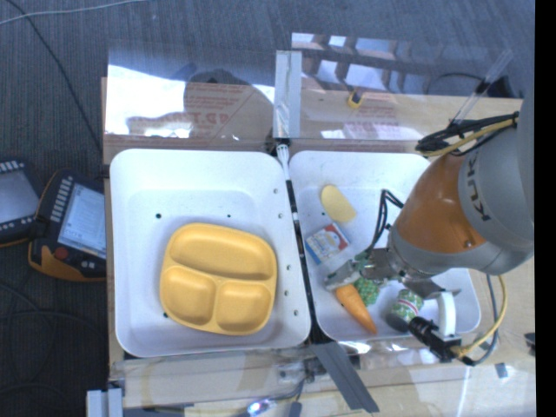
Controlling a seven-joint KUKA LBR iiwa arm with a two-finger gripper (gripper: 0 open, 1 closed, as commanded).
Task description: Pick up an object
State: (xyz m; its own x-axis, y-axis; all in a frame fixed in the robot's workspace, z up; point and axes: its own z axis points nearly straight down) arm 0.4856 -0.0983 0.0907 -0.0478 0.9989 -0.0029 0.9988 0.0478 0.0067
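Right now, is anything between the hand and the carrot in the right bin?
Nothing visible stands between them. The hand is low in the right bin, right beside the carrot, with a green item touching the carrot's top.

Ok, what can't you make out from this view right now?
- Gripper: fingers hidden under the arm's wrist, open or shut unclear.
- Green item by the carrot: partly covered by the arm, identity unclear.
- Small packet: print too small to read.
- Right bin: far side hidden by the arm.

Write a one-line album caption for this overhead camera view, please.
Grey-and-orange arm reaches into the right bin over a carrot; yellow divided tray in the left bin.
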